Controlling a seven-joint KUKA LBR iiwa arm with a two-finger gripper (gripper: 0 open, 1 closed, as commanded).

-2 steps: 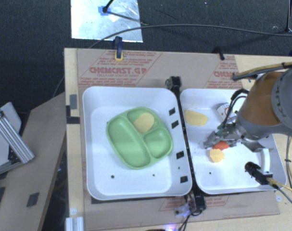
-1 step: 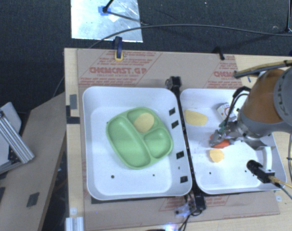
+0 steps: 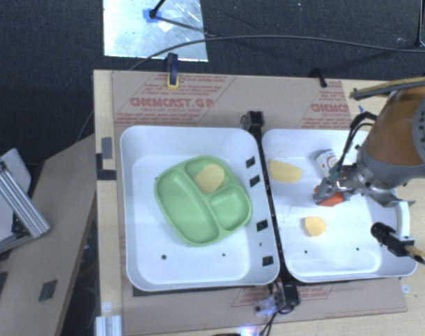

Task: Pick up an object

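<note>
An orange-red object (image 3: 330, 201) lies on the floor of the right bin (image 3: 352, 264), directly under the gripper (image 3: 331, 190), which has its tip down on or just over it — whether the gripper is open, closed or gripping the piece cannot be told from this angle. The arm (image 3: 401, 142), grey with an orange band, comes in from the right edge above the bin.

Three other loose things sit in the right bin: a larger yellow piece (image 3: 286, 171) near the left wall, a smaller yellow piece (image 3: 314, 225) below the gripper toward the front, and a small white object with red marking (image 3: 326, 162) just up from the gripper.

The left bin (image 3: 149, 264) holds one green divided plate (image 3: 191, 212) with three compartments — a single yellow piece (image 3: 210, 178) rests in the upper one.

The two bins stand side by side, touching, on a brown cardboard sheet (image 3: 198, 96).
</note>
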